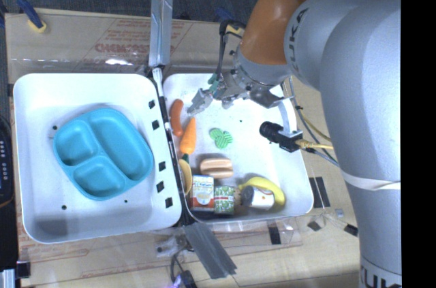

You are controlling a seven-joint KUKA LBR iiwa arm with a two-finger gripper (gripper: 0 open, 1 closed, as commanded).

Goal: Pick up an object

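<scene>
The right white bin (300, 179) holds several small items. Two orange carrots (189, 135) lie by its left wall, with a green ridged leaf-shaped piece (220, 137) beside them. Nearer the front are a hot dog in a bun (215, 165), a small printed carton (212, 195) and a yellow banana (266, 188). My gripper (210, 96) hangs over the bin's far left part, just above and right of the upper carrot (176, 114). Its fingers stand open with nothing between them.
The left white bin (41, 212) holds a blue divided plate (102, 152). A ridge with black clips (163, 144) separates the two bins. The grey arm with its orange band (272, 28) covers the bench's right side. A small dark can (246, 197) lies beside the banana.
</scene>
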